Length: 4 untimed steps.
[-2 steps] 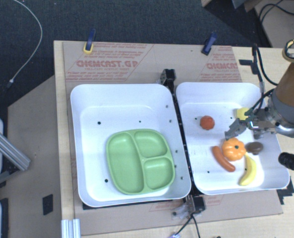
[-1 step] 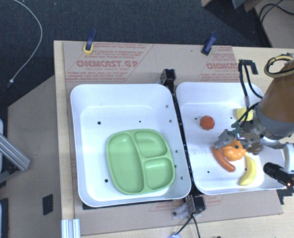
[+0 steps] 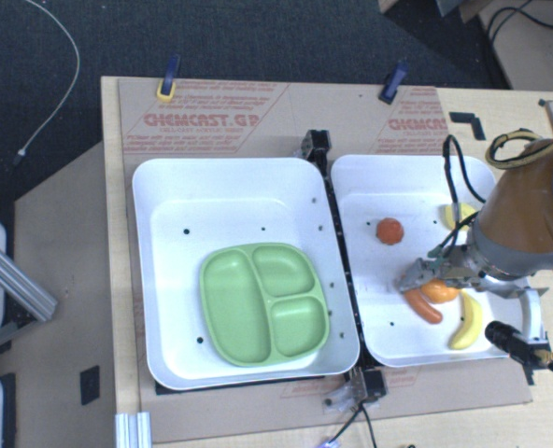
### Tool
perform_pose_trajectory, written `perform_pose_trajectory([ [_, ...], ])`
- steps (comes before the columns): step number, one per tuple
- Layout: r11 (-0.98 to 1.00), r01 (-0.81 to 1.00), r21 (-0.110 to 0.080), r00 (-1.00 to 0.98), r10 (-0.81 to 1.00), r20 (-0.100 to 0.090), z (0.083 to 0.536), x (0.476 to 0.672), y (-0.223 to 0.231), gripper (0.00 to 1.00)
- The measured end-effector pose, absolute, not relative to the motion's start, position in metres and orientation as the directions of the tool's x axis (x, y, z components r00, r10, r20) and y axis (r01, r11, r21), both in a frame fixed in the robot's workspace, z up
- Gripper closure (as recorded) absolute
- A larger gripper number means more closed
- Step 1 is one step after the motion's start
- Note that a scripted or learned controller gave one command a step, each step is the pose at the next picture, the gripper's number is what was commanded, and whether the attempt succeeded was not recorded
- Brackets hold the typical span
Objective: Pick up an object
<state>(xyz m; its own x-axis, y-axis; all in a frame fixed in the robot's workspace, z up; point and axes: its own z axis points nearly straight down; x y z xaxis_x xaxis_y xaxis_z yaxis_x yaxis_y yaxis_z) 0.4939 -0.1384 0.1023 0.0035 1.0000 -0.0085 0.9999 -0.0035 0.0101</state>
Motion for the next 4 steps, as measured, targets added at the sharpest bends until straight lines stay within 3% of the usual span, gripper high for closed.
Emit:
perform_pose_trajectory([
  [1, -0.005, 1.000, 0.023, 0.006, 1.000, -0.013, 0.097, 0.500, -0.145, 0.00],
  [2, -0.005, 0.999, 0.042, 0.006, 1.000, -0.023, 0.112, 0.505, -0.148, 1.00],
  [3, -0.001, 1.000, 0.001, 0.001, 1.000, -0.001, 0.160, 0.499, -0.155, 1.00],
  [4, 0.001, 1.000, 0.006, -0.001, 1.000, -0.003, 0.205, 0.507, -0.156, 1.00],
])
